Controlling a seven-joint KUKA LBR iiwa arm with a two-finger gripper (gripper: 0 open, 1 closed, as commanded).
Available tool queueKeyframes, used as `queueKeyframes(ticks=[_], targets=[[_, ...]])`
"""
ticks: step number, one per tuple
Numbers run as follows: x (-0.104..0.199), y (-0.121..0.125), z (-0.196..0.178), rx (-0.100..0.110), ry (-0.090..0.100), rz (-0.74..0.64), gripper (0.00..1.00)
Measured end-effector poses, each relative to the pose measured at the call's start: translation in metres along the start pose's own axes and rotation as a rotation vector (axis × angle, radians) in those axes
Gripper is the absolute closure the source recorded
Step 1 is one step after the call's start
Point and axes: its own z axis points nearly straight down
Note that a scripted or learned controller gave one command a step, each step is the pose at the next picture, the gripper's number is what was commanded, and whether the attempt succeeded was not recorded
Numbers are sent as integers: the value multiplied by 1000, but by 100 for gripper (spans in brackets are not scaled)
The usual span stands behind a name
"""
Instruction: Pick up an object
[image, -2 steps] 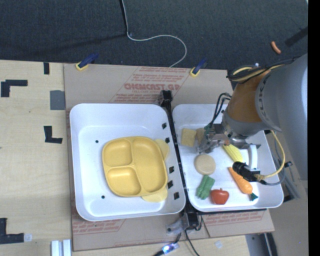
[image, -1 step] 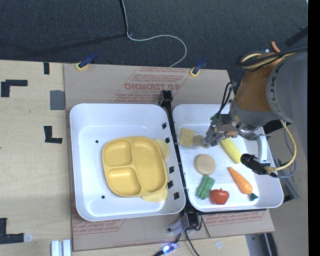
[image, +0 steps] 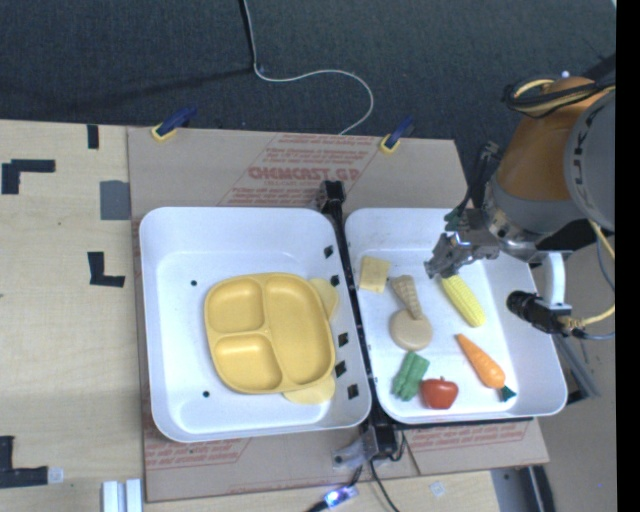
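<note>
The right bin (image: 520, 395) holds toy food: a pale yellow cheese cube (image: 373, 273), a beige ice-cream cone (image: 407, 312), a yellow corn cob (image: 464, 300), an orange carrot (image: 482, 362), a green vegetable (image: 409, 375) and a red tomato (image: 439, 393). My gripper (image: 446, 258) hangs over the upper middle of the right bin, just up and left of the corn cob. Nothing shows between its fingers.
The left bin (image: 175, 300) holds a yellow compartment tray (image: 268, 332) on top of another yellow piece. The bin divider (image: 345, 290) runs between the two bins. A white cable (image: 320, 80) lies on the dark floor behind.
</note>
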Motion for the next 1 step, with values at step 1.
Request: queueKeyframes(ticks=[1], targets=[[0, 1, -20, 2, 1, -1, 100]])
